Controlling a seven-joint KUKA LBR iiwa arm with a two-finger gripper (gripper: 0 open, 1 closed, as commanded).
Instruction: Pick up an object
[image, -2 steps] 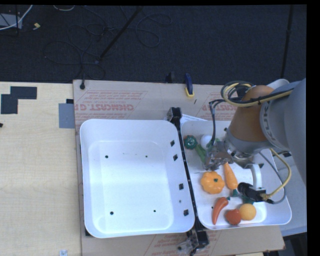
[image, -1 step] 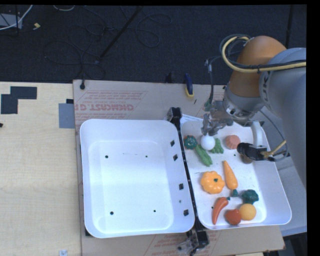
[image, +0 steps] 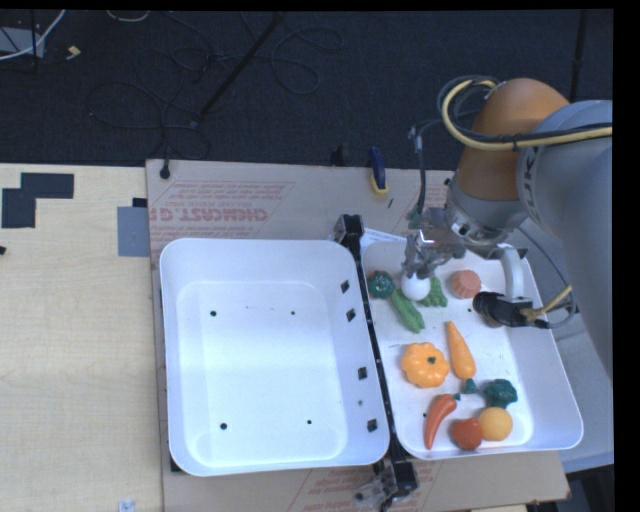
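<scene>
My gripper (image: 419, 270) hangs low over the far end of the right bin (image: 548, 400), right above a small white round object (image: 415, 286). That white object lies against a long green vegetable (image: 408, 311), with a green leafy piece (image: 436, 294) at its right. A dark green piece (image: 380, 285) sits to its left and a pink round object (image: 463, 284) to its right. Whether the white object is gripped cannot be made out.
Nearer the front of the right bin lie an orange carrot (image: 459, 349), an orange pumpkin (image: 425, 365), a dark green broccoli (image: 499, 392), a red chili (image: 437, 420), a red tomato (image: 465, 433) and an orange fruit (image: 495, 424). The left bin (image: 185, 350) adjoins it.
</scene>
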